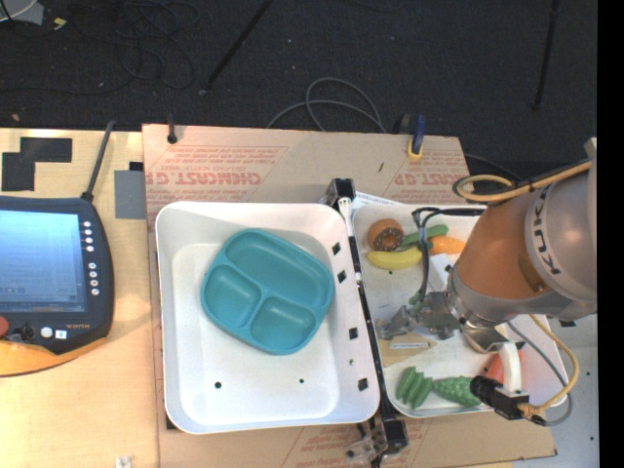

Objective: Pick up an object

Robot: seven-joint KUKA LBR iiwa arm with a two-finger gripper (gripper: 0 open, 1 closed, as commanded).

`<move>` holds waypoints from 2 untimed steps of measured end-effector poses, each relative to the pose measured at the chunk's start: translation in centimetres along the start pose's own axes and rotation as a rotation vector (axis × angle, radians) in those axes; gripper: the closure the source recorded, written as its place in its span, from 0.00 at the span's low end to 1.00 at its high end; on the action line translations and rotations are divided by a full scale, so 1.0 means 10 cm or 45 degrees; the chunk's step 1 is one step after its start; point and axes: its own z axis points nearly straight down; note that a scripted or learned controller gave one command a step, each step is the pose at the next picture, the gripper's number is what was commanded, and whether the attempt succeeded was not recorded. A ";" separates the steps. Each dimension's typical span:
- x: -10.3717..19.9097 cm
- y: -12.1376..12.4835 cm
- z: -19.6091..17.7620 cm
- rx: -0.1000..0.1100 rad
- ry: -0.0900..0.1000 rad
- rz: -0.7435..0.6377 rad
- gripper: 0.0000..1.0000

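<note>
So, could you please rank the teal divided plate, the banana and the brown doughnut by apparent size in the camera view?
1. Teal divided plate, by far the largest.
2. Banana.
3. Brown doughnut, though close to the banana, which is partly hidden.

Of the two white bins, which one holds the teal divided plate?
The left bin holds the teal divided plate. The right bin instead holds small items such as a banana and a green toy.

Grey arm point(570, 232), orange band (KUKA lettering), yellow cable point(564, 383).
</note>
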 end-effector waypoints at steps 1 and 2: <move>0.01 0.29 0.01 0.009 0.003 -0.001 0.00; -0.11 0.30 -0.12 -0.004 -0.023 0.013 1.00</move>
